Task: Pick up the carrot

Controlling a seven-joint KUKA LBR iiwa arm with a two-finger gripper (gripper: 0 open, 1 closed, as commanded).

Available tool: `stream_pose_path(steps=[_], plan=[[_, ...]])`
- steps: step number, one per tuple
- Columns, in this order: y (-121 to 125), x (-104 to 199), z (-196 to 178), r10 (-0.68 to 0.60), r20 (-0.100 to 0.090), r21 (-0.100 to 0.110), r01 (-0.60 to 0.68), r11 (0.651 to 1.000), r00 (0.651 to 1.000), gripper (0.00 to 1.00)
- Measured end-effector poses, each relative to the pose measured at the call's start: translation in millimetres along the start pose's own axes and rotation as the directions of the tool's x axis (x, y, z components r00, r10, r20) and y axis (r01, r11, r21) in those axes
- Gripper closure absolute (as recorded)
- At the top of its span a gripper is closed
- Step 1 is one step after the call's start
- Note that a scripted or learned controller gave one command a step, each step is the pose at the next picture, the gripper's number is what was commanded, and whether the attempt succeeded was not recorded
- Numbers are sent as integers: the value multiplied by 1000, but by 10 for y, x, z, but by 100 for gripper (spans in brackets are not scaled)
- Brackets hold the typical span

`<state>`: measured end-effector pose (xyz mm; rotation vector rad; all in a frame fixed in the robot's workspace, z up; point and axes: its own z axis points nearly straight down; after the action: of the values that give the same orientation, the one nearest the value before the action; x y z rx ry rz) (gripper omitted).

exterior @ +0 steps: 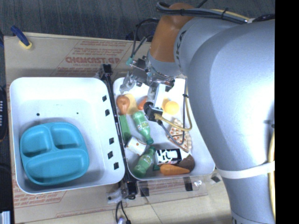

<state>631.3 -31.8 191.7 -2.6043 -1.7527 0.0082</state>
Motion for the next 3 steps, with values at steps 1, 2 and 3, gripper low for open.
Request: stream_pose_path(steps=[1,2,3], plan=[[97,-243,6,-376,1,7,376,926,926,0],[395,-803,526,-531,-2,8,531,847,847,0],[905,-1553,1003,-728,4,0,728,686,686,0]])
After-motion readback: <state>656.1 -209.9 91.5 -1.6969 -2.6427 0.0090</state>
